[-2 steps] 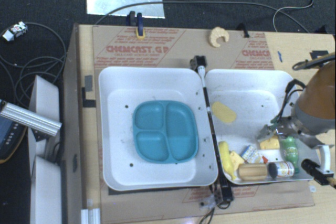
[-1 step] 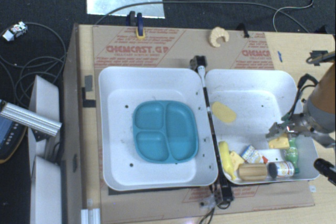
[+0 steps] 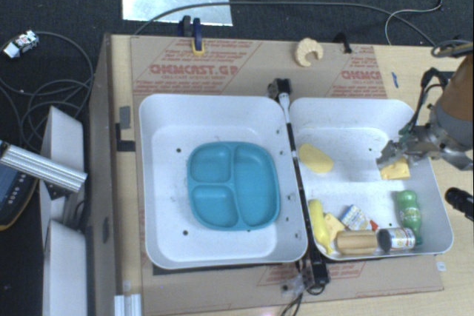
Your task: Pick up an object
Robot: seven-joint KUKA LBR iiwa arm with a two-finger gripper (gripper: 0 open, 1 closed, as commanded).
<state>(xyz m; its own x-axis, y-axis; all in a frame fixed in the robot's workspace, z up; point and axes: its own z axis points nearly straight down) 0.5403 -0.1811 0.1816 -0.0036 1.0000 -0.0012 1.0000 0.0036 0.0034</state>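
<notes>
Cheese wedge (image 3: pixel 395 171) touches the hand (image 3: pixel 391 153), grip state unclear; two bins (image 3: pixel 222 111).

You have a small yellow wedge-shaped block (image 3: pixel 395 171) lying flat at the right bin's (image 3: pixel 348 122) right wall, directly under the jaws; contact can't be confirmed.

red block lettering reading "chemcast gp" (image 3: pixel 194 70) is printed on the brown paper-faced sheet (image 3: pixel 244 59) that lies under the two white bins, near the sheet's far left corner. the same red print (image 3: pixel 361 74) repeats towards the far right corner, and paler slanted repeats run along the sheet's far edge and its near edge, too faint to read in full. the labels on the small bottles in the right bin are too small to read.
</notes>
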